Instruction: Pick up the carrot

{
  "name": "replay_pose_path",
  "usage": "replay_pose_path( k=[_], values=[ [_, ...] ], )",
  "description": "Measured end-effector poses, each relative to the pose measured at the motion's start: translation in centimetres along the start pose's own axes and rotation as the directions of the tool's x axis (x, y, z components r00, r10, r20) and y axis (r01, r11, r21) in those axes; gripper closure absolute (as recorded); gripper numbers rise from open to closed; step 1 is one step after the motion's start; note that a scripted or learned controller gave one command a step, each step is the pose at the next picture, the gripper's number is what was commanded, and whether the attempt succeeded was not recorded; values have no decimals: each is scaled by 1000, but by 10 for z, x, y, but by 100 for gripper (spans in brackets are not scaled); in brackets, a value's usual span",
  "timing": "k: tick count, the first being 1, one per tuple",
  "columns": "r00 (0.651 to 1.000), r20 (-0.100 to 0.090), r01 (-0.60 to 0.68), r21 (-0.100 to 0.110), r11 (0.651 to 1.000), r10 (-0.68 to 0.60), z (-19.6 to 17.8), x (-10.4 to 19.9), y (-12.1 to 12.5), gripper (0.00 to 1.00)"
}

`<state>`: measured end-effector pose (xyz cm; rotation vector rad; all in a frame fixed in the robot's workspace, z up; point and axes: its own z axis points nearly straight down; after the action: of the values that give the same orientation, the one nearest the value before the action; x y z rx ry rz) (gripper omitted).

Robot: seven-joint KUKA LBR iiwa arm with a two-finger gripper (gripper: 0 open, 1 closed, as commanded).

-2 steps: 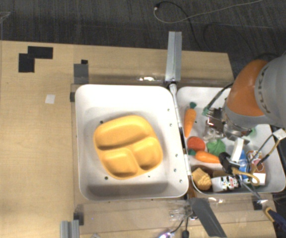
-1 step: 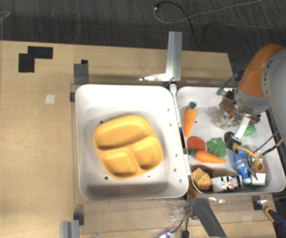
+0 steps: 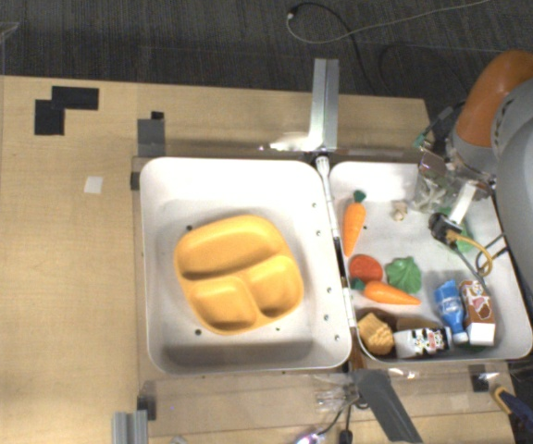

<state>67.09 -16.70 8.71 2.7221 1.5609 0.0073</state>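
Gripper (image 3: 440, 195) state unclear, hovering upper right bin; upright orange plastic carrot (image 3: 353, 223) lies leftward, long axis running top-to-bottom.

You cannot make out how the gripper (image 3: 440, 195) stands: it is a blur of metal and wires over the right bin (image 3: 516, 336), its tips lost in the clutter. The arm (image 3: 526, 146) runs off the right edge, so you see just its orange band and part of its grey body, which covers the bin's far right corner. The small pale thing (image 3: 399, 212) beside the gripper is too small for you to name. The labels on the blue bottle (image 3: 449, 309), the small carton (image 3: 477, 305) and the lying bottle (image 3: 421, 342) are unreadable.
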Motion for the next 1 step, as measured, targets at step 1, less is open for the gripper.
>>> replay_pose_path(
  k=[1],
  values=[
    [1000, 7, -5, 10, 1000, 5, 0, -5, -1, 0]
  ],
)
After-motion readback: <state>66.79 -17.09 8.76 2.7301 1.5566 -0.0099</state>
